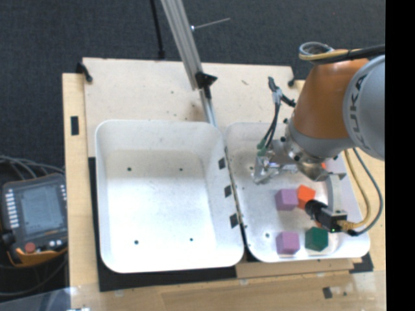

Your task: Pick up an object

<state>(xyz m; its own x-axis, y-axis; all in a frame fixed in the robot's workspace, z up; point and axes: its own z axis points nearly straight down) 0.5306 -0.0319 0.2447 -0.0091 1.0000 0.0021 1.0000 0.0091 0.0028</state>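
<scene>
We reach our arm over the right bin (259, 248), where all the blocks sit. Our tool (262, 172) hangs low near the bin's upper left part, and we cannot tell if it is open or closed. A purple block (286, 199) lies just beside an orange block (306, 193). Another purple block (287, 242) and a green block (316, 239) sit near the front rim. The left bin (162, 135) has lots of room

The pale wooden bench (136, 89) carries two shallow white bins side by side. The left bin (162, 196) touches the right bin (249, 141) mid-bench.
</scene>
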